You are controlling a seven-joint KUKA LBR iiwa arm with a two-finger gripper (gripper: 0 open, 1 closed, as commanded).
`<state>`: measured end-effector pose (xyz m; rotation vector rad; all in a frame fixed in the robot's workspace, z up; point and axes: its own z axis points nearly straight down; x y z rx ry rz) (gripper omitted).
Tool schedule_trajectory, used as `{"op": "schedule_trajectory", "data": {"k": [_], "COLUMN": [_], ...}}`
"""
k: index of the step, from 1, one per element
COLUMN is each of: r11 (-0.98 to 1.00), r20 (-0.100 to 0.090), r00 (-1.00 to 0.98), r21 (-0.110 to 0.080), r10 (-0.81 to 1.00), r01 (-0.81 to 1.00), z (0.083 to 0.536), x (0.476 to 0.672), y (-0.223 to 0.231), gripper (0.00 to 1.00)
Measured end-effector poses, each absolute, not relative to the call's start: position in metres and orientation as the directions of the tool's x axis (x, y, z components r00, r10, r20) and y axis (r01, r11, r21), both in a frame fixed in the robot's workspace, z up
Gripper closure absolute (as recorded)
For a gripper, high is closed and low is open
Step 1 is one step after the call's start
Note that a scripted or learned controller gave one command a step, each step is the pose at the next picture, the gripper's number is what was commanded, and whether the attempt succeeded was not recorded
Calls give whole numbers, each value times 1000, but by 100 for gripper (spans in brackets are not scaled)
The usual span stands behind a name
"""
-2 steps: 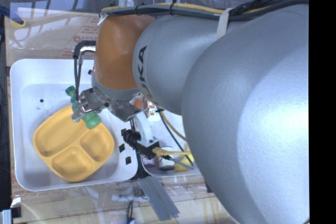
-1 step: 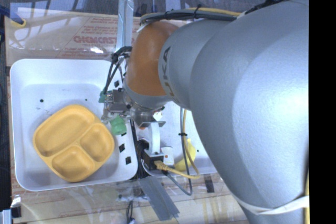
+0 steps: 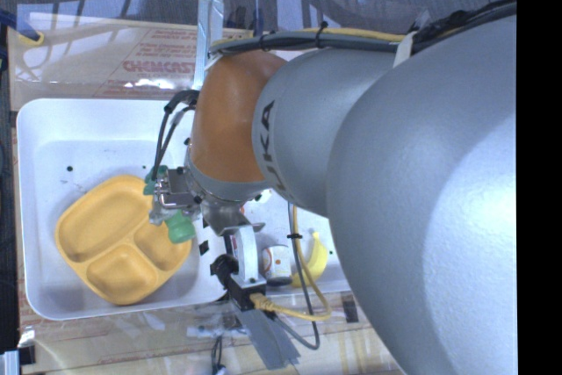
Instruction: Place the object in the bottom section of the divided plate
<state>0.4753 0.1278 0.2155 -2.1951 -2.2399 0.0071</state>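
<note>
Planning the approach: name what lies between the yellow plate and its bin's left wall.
Nothing: the camera view shows bare white floor between the divided plate and the bin's left wall.

Arm [image 3: 395,189]: one grey arm reaching in from the right; its big rounded links fill the right half of the view.
Orange band [image 3: 230,114]: at the arm's left end, just above the wrist, near the middle of the view.
Wrist [image 3: 215,193]: grey ring below the band, pointing down and slightly left.
Gripper [image 3: 171,199]: small metal parts jut from the wrist's left side; the rest is hidden under the wrist.
Cables [image 3: 167,132]: thin black lines loop from the band's left side down to the metal parts.
</note>
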Motion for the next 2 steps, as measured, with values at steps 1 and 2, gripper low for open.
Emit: {"op": "schedule_trajectory", "data": {"k": [1,2], "r11": [100,100], "r20": [-1,-1], "r00": [-100,-100], "r21": [-5,-5], "r10": [995,995], "r01": [995,995], "z": [217,217], "x": [509,509], "y": [184,184], "gripper": [100,0]}}
